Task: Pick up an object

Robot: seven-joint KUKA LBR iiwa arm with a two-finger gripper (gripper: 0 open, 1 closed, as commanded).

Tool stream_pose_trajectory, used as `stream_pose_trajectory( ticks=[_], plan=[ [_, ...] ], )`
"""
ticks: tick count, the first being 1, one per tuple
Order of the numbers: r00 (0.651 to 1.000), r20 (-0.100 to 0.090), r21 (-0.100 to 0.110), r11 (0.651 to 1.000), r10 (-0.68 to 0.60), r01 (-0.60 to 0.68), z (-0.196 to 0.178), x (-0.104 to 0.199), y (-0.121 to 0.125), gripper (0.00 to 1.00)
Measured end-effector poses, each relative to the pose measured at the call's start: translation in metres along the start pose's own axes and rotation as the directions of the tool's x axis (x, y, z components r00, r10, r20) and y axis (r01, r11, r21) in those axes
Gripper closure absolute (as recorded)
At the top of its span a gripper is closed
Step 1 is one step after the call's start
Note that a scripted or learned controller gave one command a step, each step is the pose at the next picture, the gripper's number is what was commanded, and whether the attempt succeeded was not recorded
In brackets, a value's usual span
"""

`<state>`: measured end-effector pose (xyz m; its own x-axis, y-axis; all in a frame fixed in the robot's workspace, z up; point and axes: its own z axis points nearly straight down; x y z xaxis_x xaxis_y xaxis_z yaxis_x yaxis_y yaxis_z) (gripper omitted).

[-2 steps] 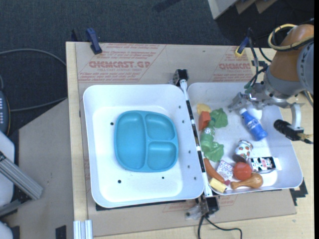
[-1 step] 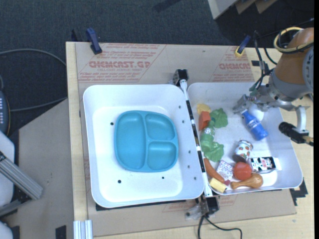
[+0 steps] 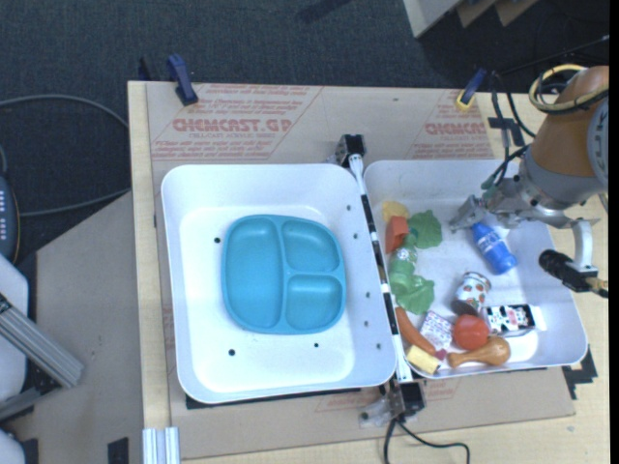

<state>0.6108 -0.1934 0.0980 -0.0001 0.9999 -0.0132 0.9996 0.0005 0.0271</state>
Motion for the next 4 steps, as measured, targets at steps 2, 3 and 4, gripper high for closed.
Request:
stream_pose_trajectory(
  ticks=[2, 3, 4],
  plan=[
    [1.000, 0.006, -0.004, 1.000, 0.001, -0.001, -0.012, -0.003, 0.001, 0.00],
    [1.000, -0.018, 0.026, 1.000, -0.002, 0.003, 0.014, -0.021, 0.002, 0.00],
    [1.000, -0.020, 0.027, 1.000, -0.003, 0.004, 0.012, -0.023, -0.015, 0.00]
  ],
)
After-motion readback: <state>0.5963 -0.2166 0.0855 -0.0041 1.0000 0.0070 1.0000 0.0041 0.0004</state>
